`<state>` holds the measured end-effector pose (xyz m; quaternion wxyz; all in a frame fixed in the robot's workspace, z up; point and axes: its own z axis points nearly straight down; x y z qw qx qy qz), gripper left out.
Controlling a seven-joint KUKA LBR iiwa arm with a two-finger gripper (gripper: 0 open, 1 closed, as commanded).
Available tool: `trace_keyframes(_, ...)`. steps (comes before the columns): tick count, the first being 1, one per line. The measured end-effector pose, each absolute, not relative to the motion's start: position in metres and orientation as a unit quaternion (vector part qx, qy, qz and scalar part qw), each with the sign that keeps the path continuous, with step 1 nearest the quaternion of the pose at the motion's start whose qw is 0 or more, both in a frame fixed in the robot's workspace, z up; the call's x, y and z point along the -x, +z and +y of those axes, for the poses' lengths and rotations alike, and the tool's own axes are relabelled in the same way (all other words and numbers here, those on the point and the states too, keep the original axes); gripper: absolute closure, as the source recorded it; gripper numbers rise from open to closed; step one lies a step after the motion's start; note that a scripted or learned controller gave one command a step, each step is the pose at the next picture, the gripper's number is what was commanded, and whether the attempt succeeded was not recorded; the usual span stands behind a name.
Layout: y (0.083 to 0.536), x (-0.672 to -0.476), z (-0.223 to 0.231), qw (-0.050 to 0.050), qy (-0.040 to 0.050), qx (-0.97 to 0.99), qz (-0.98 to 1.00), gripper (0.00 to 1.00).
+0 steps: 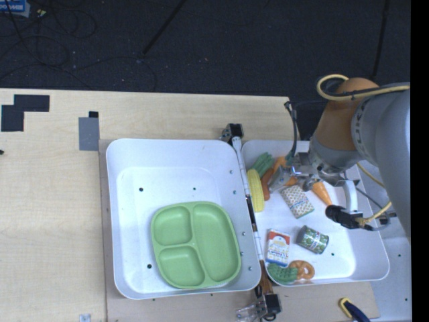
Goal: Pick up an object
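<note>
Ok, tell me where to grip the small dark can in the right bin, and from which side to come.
Grip the can across its round body, coming straight down from above. It lies on its side on the right bin floor, its long axis running left to right, so the fingers should probably close across the curved sides. There is bare floor around it; the carton lies apart on its left.

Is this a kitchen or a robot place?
Probably a robot lab, not a kitchen: a robot arm reaches over two white bins, and the corn and can look like toys.
</note>
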<state>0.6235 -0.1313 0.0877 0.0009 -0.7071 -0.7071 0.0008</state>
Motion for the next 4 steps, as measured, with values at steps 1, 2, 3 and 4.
trace_keyframes(1,0.121,-0.644,-0.176,0.0,0.0004,0.707,-0.707,0.0)
trace_keyframes(2,0.099,-0.644,-0.17,0.0,0.0003,0.707,-0.707,0.0)
trace_keyframes(3,0.108,-0.643,-0.17,0.001,0.001,0.706,-0.708,1.0)
trace_keyframes(4,0.205,-0.644,-0.086,0.001,0.0002,0.707,-0.708,1.0)
